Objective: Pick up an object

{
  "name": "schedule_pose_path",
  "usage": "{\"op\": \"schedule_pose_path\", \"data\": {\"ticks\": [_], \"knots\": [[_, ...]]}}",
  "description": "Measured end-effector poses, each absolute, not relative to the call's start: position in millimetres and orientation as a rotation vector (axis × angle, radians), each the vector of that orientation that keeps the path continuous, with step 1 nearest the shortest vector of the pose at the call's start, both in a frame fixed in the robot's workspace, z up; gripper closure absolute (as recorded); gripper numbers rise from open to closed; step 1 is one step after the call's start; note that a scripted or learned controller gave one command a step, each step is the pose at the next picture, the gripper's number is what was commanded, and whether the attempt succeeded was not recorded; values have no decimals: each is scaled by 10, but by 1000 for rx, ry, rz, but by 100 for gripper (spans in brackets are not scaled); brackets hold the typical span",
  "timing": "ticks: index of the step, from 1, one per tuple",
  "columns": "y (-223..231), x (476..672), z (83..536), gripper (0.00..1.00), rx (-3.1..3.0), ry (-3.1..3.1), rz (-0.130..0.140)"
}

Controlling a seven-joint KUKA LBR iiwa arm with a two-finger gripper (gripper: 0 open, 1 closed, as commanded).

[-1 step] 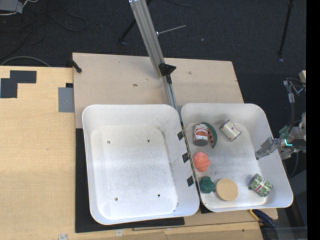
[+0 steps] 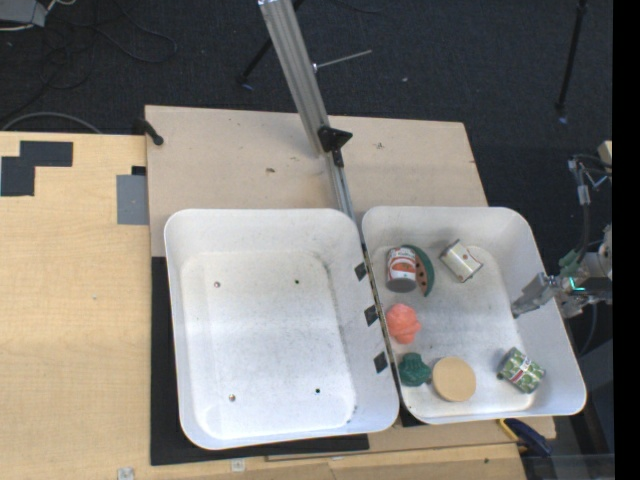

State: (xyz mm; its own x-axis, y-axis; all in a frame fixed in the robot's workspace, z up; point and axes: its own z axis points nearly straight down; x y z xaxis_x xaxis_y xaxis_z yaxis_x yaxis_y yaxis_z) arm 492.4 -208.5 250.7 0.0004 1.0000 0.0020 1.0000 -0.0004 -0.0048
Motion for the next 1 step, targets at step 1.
{"op": "schedule_pose_path", "data": {"ticks": [1], "knots": [[-2006, 4919, 2039, 0, -2214, -2215, 6]]}}
